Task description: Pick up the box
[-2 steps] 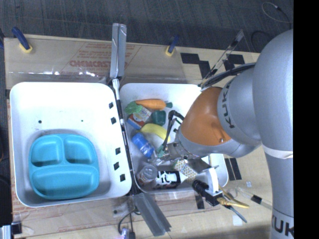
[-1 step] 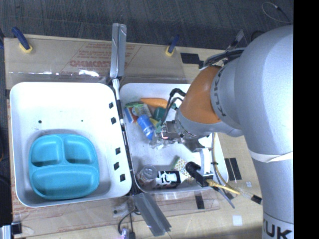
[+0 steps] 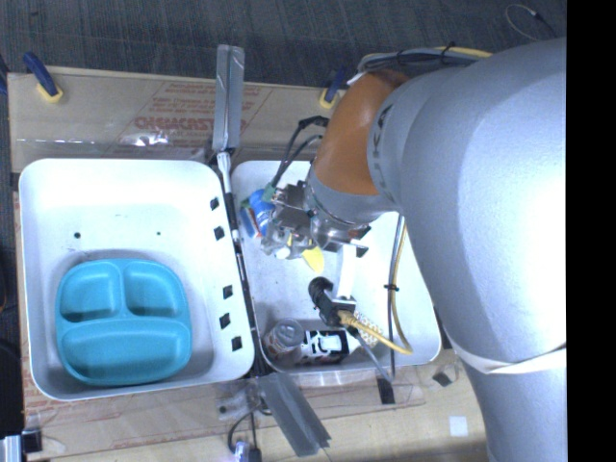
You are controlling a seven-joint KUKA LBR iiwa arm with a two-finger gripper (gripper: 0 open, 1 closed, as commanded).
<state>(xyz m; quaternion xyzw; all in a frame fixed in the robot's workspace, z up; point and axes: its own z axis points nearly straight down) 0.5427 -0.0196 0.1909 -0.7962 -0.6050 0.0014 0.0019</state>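
Overhead view of the bench. My arm [image 3: 481, 191] enters from the right and covers most of the right bin [image 3: 274, 292]; the orange band [image 3: 346, 142] lies above the wrist, over that bin's far half. My gripper [image 3: 279, 227] hangs low over the right bin's far left part, close to the wall shared with the left bin [image 3: 115, 195]. Whether my gripper is spread or pressed together cannot be told from this angle, since the wrist hardware covers it. The box [image 3: 256, 214], as far as it can be made out, is the small blue item with a green edge in the right bin. It sits just beside my gripper on the side towards the shared wall and is partly hidden by it, so contact between the two cannot be confirmed. A small yellow piece [image 3: 313, 256] shows just below the gripper, on the bin floor or close above it. At the near edge of the right bin lies a dark can-like item [image 3: 306, 341] with a round metallic end and a black-and-white body, well apart from the box. The left bin holds a teal tray [image 3: 123, 318] with three compartments, lying flat in its near half. Small black clips [image 3: 223, 292] line the shared wall. Blue clamps [image 3: 43, 77] grip the bench's far edge.
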